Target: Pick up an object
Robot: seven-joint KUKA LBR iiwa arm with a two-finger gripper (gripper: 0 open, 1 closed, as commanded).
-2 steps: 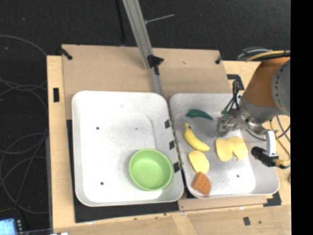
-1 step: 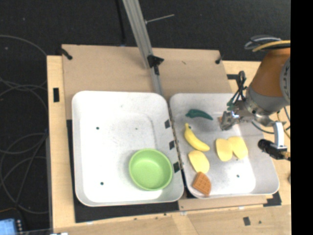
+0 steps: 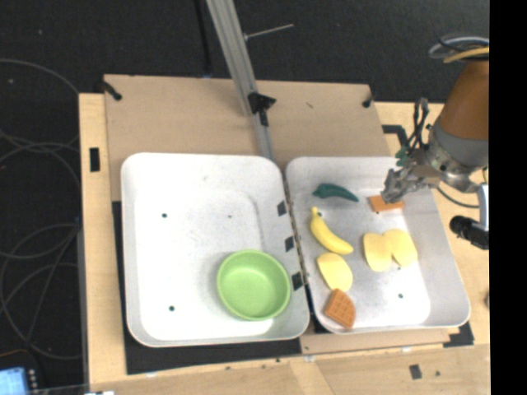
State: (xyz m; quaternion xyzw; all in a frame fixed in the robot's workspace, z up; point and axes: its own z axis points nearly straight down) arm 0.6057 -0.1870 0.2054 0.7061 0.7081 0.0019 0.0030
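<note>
Wooden bench [image 3: 189, 113] bearing two shallow white bins. Near edge, left bin [image 3: 165, 179]: round green plastic bowl [image 3: 253, 283]. Right bin [image 3: 428, 303]: yellow banana [image 3: 329, 233]. Far edge: small orange block [image 3: 384, 205], directly under grey two-finger gripper [image 3: 398, 183]; opening indiscernible.

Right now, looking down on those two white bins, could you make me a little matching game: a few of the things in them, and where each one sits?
Things:
1. green bowl
2. banana
3. orange block
4. waffle piece

Places:
A. right bin, near front edge
B. left bin, front right part
C. right bin, just below the gripper
D. right bin, left side, below the dark green piece

Pairs: 1-B, 2-D, 3-C, 4-A
</note>
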